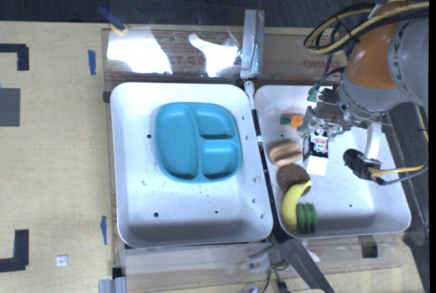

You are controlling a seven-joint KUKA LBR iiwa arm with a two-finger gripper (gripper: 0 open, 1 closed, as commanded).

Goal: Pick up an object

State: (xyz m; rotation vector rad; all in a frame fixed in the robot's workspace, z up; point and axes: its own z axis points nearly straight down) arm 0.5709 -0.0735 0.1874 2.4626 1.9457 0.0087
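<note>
Objects wait in the right bin (392,213); my gripper (319,131) hangs over its far left part, and I cannot tell its state. Just near-left lie a bread roll (284,150), a brown ball (291,175), a banana (291,205). I judge I'm approaching; next, descend squarely on one.

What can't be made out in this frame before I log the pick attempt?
- Claw: seen from above in the camera view; the wrist blocks it, so open or shut is unclear.
- Carrot: partly covered by the claw.
- Small card under the claw: print too small to read.
- Brown ball and banana: touching or overlapping, unclear.
- Arm: cut off by the right edge.
</note>
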